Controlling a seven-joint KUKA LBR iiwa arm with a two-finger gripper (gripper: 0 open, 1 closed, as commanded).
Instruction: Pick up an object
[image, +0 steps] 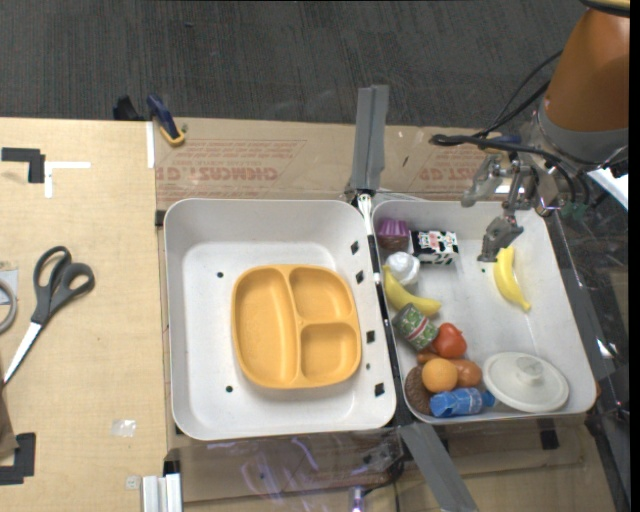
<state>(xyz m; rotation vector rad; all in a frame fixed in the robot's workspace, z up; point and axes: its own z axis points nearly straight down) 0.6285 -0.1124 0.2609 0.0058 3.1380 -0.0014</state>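
The right bin (560, 300) holds several objects: a yellow banana (512, 278), a black-and-white carton (435, 245), a purple cup (392, 232), a second banana (408, 296), a green can (415, 325), a red fruit (450, 340), an orange (438, 375), a blue crumpled item (460, 402) and a white lidded dish (525, 380). My gripper (488, 214) hangs over the bin's back right part, just above and left of the first banana's top end. It looks open, with nothing between its fingers.
The left bin (190, 300) holds a yellow divided plate (297, 325). Scissors (45, 290) lie on the wooden bench at far left. A grey divider bar (368, 150) rises behind the bins. Cables trail from the wrist at top right.
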